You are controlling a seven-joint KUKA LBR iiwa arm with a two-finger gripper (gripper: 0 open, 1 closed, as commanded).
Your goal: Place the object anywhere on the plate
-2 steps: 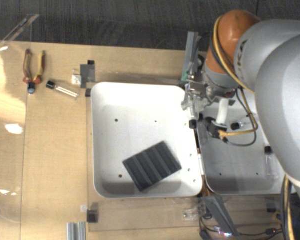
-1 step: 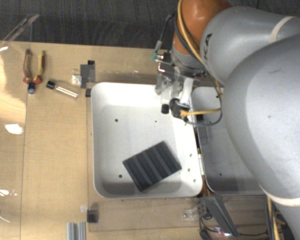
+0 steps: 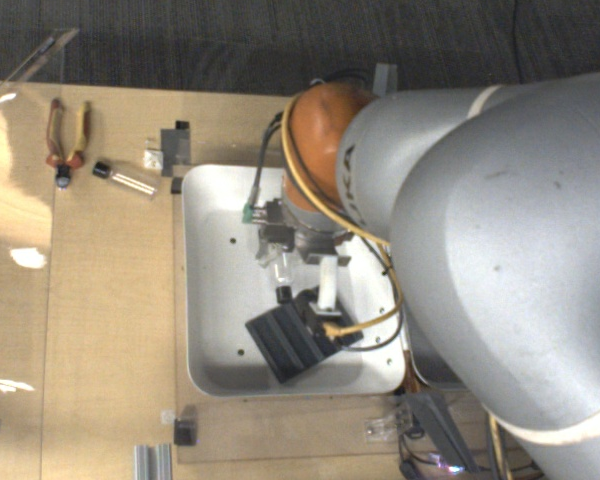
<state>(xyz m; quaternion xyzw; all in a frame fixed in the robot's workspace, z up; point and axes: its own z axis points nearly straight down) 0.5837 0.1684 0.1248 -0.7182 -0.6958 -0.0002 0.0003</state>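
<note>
White bin (image 3: 215, 298): left floor bare, passable; arm (image 3: 480, 228) and hand (image 3: 285, 278) overhang centre and right; pliers (image 3: 68, 138), vial (image 3: 125, 177) on tabletop (image 3: 100, 348) beyond.

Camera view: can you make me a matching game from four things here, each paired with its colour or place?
Things:
1. pliers
2. bin
3. band above the wrist
4. small tube

Descriptions:
A. orange, with grey on either side
B. white, beneath the arm
C. on the bench, between pliers and bin
D. far left on the bench, reddish handles

Pairs: 1-D, 2-B, 3-A, 4-C.
</note>
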